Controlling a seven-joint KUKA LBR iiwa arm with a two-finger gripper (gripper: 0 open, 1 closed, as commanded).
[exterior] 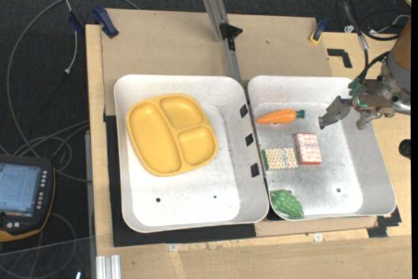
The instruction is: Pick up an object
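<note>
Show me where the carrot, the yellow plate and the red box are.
carrot (pixel 277 117), camera view, middle of its orange body
yellow plate (pixel 171 134), camera view, ridge between its compartments
red box (pixel 307 148), camera view, centre of its top face

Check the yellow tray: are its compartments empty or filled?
Empty. The tray lies flat in the left bin, and all three compartments show bare yellow plastic.

We see the arm's (pixel 400 62) grey wrist housing with a green-tinged fitting, black cables looping beside it, and a dark grey end effector (pixel 346 115) of angular metal links.
</note>
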